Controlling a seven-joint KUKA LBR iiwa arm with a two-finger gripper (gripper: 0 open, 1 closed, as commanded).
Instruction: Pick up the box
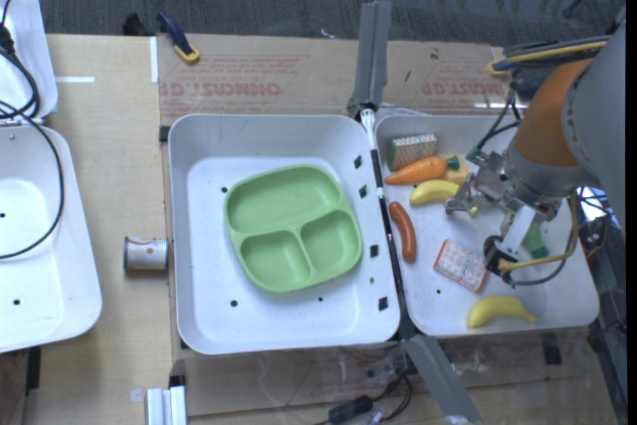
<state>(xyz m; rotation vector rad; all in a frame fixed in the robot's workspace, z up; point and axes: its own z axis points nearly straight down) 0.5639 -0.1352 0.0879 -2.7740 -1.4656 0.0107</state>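
A flat pink-patterned box [460, 265] lies in the right bin [557, 318], towards its middle front. A second small box [413, 150], beige with green print, stands at the bin's back left corner. My gripper [466, 201] hangs over the right bin, between the two boxes and just right of a yellow banana [434, 192]. It is above and slightly behind the pink box, and no object shows between its tips.
The right bin also holds a carrot [418, 170], a red sausage [402, 230], a second banana [501, 312] at the front and a green item [537, 239] partly behind the arm. A green divided plate [292, 227] lies in the left bin [199, 314]. A small can [146, 254] rests on the bench.
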